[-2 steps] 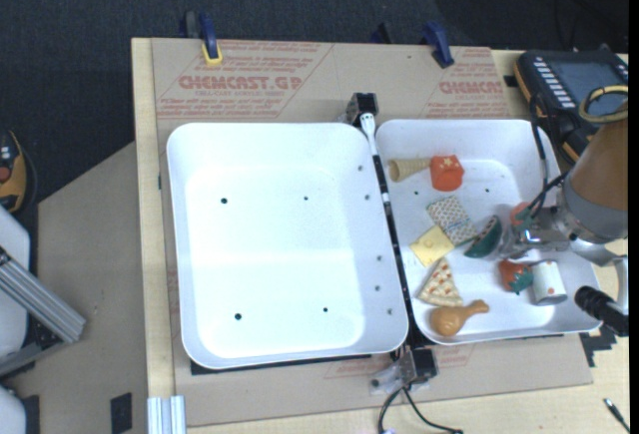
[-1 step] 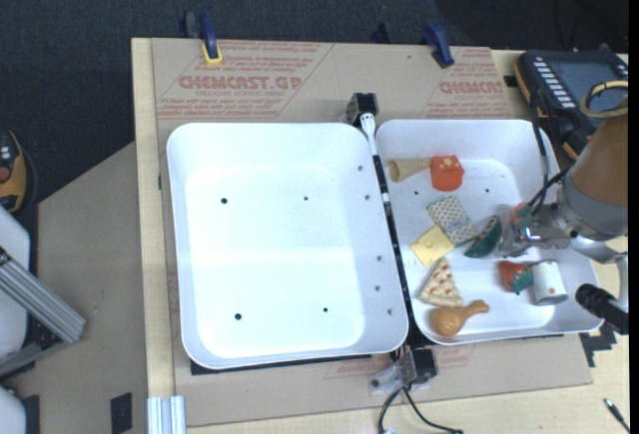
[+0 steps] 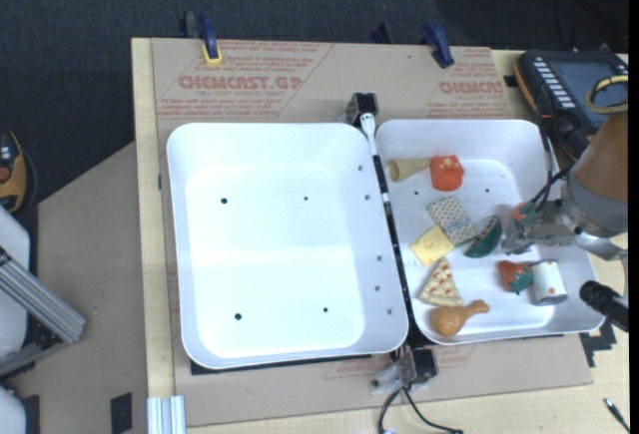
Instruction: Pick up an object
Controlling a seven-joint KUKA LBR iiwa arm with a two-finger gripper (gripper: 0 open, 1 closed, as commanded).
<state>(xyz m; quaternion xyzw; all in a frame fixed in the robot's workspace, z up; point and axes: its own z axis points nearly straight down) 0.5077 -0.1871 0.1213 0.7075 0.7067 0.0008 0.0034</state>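
The right bin (image 3: 469, 135) holds several small toys. At its back lie a tan cone (image 3: 404, 170) and a red block (image 3: 446, 173). A checkered piece (image 3: 450, 214) and a yellow cheese wedge (image 3: 431, 245) sit in the middle. A pizza slice (image 3: 439, 284) and a brown drumstick (image 3: 457, 317) lie near the front. My gripper (image 3: 515, 230) reaches in low from the right, right beside a dark green piece (image 3: 485, 241). Just in front of it are a small red-orange toy (image 3: 513, 273) and a silver can (image 3: 547, 284).
The left bin (image 3: 190, 222) stands beside the right one, with a black divider rail (image 3: 384, 213) between them. The grey arm (image 3: 599, 183) crosses the right bin's right wall. A black device (image 3: 559, 83) sits at the bench's back right corner.
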